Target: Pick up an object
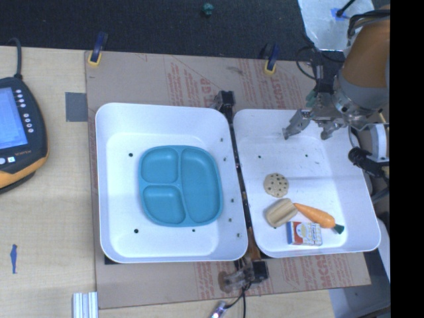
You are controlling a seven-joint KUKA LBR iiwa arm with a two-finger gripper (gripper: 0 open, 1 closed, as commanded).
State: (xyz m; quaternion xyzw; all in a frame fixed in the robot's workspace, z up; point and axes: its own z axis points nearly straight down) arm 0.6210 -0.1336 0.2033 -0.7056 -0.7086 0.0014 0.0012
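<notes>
The right bin (265,134) holds a round cookie (275,184), a tan bread piece (280,212), an orange carrot (315,214) and a small milk carton (304,233), all grouped near its front. My gripper (309,130) hangs over the bin's far right part, well back from these objects. Its two fingers are spread apart with nothing between them. The grey arm with its orange band (368,52) comes in from the upper right.
The left bin (119,128) holds a blue three-compartment plate (180,184). A teach pendant (16,134) lies on the bench at far left. Clamps (97,48) hold the cardboard mat along its far edge.
</notes>
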